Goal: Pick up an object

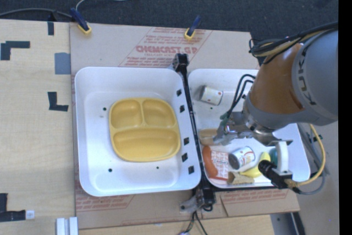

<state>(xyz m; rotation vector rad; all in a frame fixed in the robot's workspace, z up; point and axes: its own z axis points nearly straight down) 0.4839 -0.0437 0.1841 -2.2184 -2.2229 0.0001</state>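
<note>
Two white bins sit side by side on a cardboard-topped bench. Left bin [88, 118] holds a yellow divided plate [144, 129]. Right bin [220, 77] holds a small white cylinder [210, 95], with cluttered items, possibly a can [242, 158], beside the gripper [228, 132], whose finger spacing is unclear.
</note>
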